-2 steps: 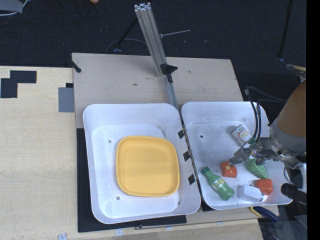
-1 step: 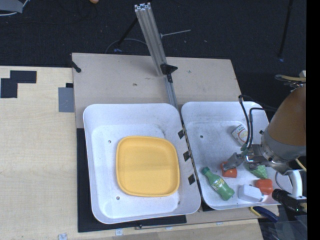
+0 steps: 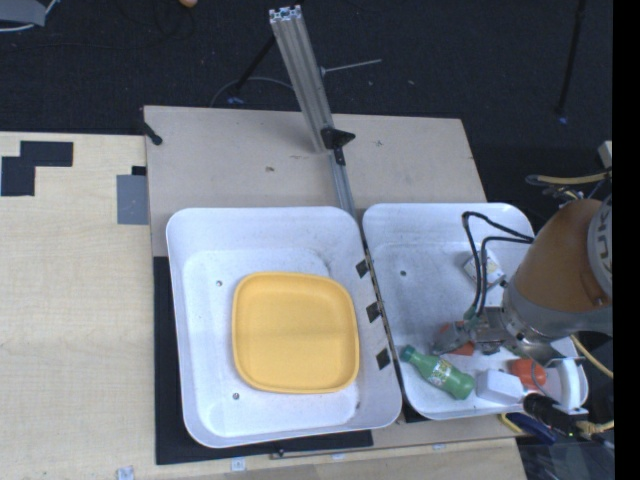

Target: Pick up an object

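A green bottle is seen lying on its side near the front edge of the right bin. The gripper is lowered just beside it, possibly touching; whether it is apart or together cannot be told. A yellow plate is seen in the left bin.

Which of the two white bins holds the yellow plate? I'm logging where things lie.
The left bin holds the yellow plate, lying flat. The right bin instead holds a green bottle, with the arm reaching in.
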Motion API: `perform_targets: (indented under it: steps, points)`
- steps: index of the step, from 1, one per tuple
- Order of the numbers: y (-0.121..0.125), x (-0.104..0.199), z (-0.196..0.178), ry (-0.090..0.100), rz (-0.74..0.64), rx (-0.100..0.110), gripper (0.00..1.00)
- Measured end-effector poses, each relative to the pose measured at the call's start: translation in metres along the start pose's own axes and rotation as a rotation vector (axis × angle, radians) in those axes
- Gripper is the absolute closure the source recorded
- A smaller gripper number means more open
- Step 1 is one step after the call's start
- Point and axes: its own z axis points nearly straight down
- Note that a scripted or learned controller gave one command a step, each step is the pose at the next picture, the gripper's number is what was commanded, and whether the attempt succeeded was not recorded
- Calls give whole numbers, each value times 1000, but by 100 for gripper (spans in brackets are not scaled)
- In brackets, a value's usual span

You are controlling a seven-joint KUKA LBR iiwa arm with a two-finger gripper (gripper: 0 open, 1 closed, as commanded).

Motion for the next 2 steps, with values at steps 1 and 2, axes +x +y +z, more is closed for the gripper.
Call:
perform_targets:
  steps: [1, 2]
  points:
    - [1, -1, -12, -1, 3, -4, 100]
    - [8, 6, -65, -2, 0, -8, 100]
